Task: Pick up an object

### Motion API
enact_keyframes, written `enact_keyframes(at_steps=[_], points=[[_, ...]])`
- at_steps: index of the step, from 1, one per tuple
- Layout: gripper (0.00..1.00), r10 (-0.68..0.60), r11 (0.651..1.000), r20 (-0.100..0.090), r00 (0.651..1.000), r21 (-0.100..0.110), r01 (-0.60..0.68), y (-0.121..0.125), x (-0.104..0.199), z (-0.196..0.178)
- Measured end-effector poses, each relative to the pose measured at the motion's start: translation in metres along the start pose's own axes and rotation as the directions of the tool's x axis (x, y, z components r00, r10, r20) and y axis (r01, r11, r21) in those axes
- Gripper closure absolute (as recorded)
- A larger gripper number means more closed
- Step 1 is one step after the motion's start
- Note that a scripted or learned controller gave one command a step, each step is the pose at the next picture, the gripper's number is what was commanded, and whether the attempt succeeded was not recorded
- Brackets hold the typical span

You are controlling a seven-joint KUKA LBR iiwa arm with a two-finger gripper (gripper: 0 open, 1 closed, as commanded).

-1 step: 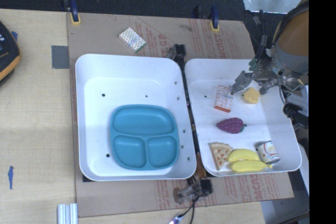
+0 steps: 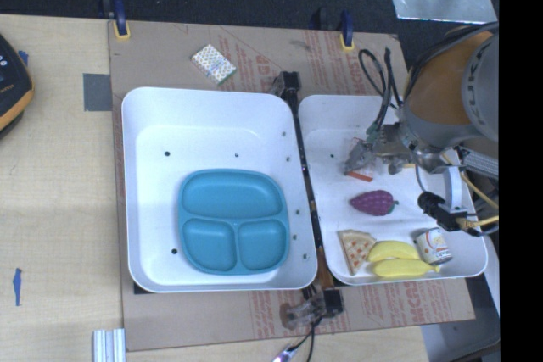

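Observation:
The right bin (image 2: 327,119) holds a small red-orange stick (image 2: 360,176), a purple bunch of grapes (image 2: 373,202), a pizza-like wedge (image 2: 356,248), yellow bananas (image 2: 399,259) and a small white cup (image 2: 436,244). My gripper (image 2: 363,155) hangs low over the upper middle of this bin. It sits just above the red-orange stick and above the grapes. Nothing shows in its grasp. The grey arm with its orange band (image 2: 445,85) covers the bin's upper right corner.
The left bin (image 2: 136,182) holds a blue divided plate (image 2: 232,220). A small patterned square (image 2: 213,63) lies on the cardboard behind the bins. A yellow and black device (image 2: 10,89) sits at the far left. Cables (image 2: 377,72) loop behind the gripper.

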State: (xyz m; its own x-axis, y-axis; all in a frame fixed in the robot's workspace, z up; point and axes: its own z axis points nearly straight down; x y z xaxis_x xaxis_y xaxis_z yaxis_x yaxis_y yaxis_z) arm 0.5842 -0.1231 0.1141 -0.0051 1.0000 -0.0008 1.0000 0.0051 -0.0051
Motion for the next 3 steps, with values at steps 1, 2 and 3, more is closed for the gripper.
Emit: enact_keyframes(at_steps=[1,2,3], points=[[0.00,0.000,1.000,0.001,1.000,-0.003,0.000,0.016,0.002,0.022],[1.00,-0.002,1.000,0.002,1.000,-0.003,0.002,0.016,0.001,0.012],[1.00,-0.001,1.000,-0.001,1.000,-0.002,0.001,-0.032,0.063,-0.078]])
